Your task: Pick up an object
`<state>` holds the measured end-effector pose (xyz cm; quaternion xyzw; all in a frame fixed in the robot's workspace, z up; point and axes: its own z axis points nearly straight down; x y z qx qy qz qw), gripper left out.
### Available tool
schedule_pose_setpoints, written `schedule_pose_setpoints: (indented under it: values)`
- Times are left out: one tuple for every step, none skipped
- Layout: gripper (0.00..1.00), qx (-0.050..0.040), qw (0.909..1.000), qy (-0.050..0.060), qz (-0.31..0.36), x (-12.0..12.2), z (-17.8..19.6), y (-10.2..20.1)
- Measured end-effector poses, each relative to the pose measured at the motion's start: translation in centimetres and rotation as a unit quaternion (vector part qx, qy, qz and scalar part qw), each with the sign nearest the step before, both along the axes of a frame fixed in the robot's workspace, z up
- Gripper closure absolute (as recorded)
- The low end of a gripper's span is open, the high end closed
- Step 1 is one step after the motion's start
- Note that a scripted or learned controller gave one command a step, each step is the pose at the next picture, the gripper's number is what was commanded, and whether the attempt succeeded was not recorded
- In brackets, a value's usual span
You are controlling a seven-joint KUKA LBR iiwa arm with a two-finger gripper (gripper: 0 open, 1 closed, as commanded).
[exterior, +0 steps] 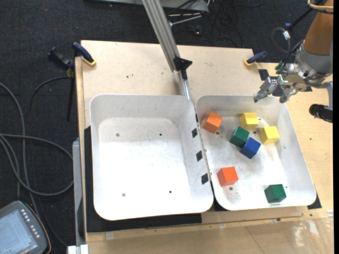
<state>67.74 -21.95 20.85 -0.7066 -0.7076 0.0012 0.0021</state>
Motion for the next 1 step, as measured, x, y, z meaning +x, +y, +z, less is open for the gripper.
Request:
schedule_pose_setpoints:
  values:
    - [0.0, -0.0013, 1.0, -0.003, 0.001, 0.12, 0.36, 0.03]
